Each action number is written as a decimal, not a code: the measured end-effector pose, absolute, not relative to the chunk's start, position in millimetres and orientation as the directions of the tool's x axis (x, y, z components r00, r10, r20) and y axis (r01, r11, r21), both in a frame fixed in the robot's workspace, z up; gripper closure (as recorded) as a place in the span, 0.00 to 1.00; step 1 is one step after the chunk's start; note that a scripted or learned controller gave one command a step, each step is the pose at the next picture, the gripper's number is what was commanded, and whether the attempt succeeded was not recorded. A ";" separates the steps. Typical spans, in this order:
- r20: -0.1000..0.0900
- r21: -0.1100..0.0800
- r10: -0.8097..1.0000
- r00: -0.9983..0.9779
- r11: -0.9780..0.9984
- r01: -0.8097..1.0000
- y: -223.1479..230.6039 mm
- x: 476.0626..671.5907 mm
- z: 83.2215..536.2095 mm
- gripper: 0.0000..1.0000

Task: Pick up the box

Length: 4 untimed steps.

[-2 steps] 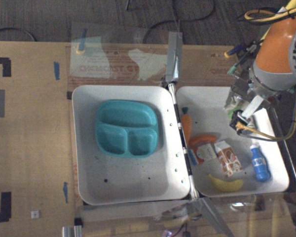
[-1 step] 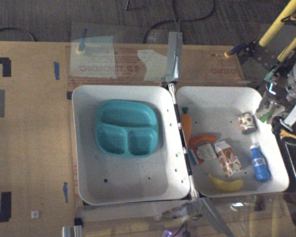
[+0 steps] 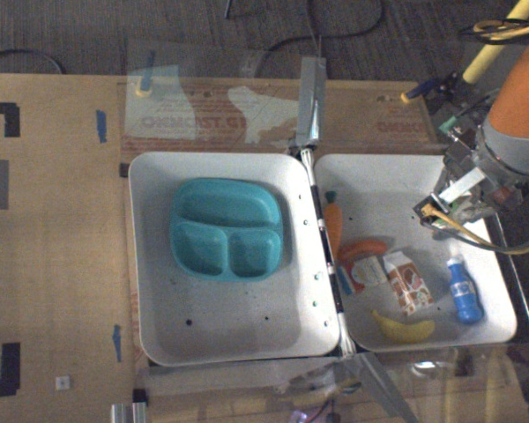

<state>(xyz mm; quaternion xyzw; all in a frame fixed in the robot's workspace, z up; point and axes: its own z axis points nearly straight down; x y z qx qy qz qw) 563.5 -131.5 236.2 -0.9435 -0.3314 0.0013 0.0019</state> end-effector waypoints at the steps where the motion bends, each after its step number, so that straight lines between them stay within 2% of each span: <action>1: -0.005 -0.004 0.216 0.976 -0.976 0.216 -128.5 514.5 247.8 1.00; 4: -0.012 -0.007 0.218 0.976 -0.976 0.218 -130.3 514.6 275.0 1.00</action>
